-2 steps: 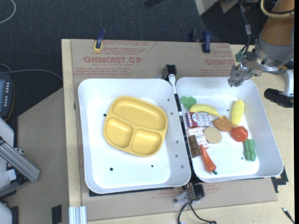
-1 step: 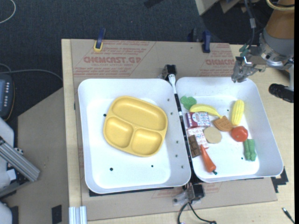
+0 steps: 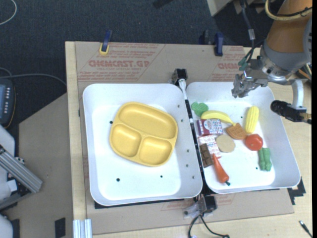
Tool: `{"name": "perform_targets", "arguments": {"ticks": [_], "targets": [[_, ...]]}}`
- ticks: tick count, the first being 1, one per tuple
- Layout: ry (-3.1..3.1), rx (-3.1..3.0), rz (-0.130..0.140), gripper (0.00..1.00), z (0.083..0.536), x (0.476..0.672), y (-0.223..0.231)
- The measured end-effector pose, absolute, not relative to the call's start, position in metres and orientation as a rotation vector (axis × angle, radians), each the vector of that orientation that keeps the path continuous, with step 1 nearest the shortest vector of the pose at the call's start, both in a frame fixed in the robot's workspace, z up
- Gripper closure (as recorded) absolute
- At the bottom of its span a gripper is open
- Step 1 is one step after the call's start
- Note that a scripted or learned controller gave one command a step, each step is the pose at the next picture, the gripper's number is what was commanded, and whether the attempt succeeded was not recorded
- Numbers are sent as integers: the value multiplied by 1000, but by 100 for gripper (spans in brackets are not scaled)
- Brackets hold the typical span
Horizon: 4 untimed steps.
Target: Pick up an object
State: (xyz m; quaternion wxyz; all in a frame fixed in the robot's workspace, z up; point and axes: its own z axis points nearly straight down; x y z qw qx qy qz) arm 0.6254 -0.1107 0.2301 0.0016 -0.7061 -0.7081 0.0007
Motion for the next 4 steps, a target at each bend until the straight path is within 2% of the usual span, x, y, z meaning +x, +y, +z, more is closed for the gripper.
{"name": "perform_targets", "arguments": {"ticks": [2, 4], "targets": [[-2223, -2212, 3, 100, 214, 571, -8], [-2222, -2220, -1, 100, 216, 573, -6]]}}
